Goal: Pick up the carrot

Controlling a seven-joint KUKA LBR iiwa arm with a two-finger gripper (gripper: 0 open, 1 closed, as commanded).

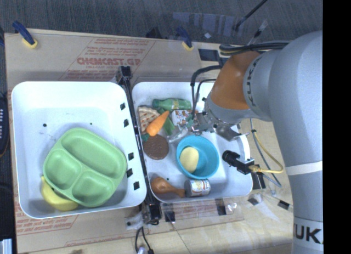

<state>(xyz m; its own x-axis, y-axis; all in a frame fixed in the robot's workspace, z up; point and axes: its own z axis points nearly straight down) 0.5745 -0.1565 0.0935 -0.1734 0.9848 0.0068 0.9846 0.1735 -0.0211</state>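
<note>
Carrot: lies tilted in the right bin, upper left part, beside a brown disc.
Gripper: near the carrot's right, apparently not touching; finger state cannot be told.

Glossy white plastic bins, a matt green plastic tray, a smooth blue bowl, bare cardboard bench.

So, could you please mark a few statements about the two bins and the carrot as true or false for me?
1. The carrot lies in the right bin. True.
2. The green divided plate sits in the right bin. False: it is in the left bin.
3. The blue bowl holds a yellow item. True.
4. The carrot rests inside the blue bowl. False: it lies up-left of the bowl, beside the waffle.
</note>
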